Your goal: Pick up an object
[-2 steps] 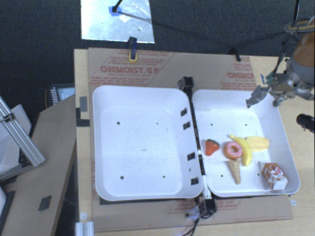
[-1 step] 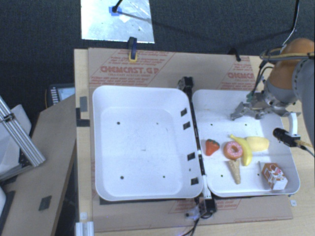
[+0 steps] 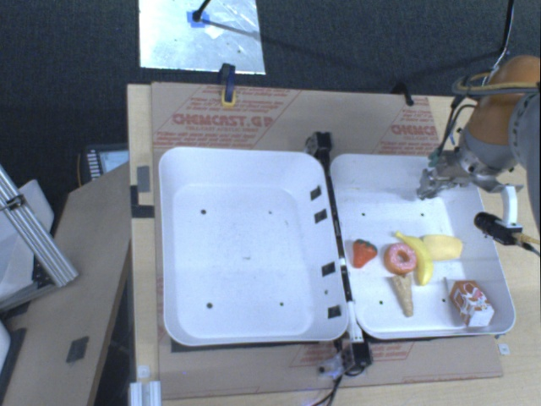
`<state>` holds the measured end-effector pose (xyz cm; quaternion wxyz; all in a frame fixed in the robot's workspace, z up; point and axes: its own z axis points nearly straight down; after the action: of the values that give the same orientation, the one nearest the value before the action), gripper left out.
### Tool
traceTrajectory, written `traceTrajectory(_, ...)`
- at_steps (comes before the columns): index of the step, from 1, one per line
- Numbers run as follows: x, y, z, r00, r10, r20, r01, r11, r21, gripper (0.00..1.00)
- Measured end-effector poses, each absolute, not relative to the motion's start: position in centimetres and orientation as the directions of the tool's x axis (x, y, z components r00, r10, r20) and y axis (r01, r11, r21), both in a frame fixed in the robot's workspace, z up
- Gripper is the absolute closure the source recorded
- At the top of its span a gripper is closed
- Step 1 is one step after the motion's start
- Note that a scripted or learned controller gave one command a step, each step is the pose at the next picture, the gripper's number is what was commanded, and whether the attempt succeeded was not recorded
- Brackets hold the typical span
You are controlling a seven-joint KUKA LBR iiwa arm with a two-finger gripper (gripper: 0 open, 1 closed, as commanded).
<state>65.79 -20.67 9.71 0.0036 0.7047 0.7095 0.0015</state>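
Toys — strawberry (image 3: 364, 253), donut (image 3: 401, 259), banana (image 3: 420, 257), cone (image 3: 403, 294) — cluster in the right bin (image 3: 372, 184), handy for picking, while the gripper (image 3: 429, 182), finger state unclear, hovers over that bin's far side.

Toys (image 3: 416, 265) in right bin (image 3: 380, 184), beside left bin (image 3: 245, 167)

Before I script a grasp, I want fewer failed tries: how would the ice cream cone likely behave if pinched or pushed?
The ice cream cone tapers to a point, so a pincer squeeze would probably slip toward the narrow end. It lies on its side, so a push would likely roll it in an arc. It nearly touches the donut, which may get nudged.
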Motion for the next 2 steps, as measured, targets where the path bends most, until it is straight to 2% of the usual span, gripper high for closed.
traceTrajectory(1, 65.8, -20.6, 9.7, -0.009, 1.0, -0.003, 1.0, 0.009, 0.006, 0.0)
traceTrajectory(2, 65.9, -20.7, 10.9, -0.01, 1.0, -0.005, 1.0, 0.01, 0.011, 1.0)
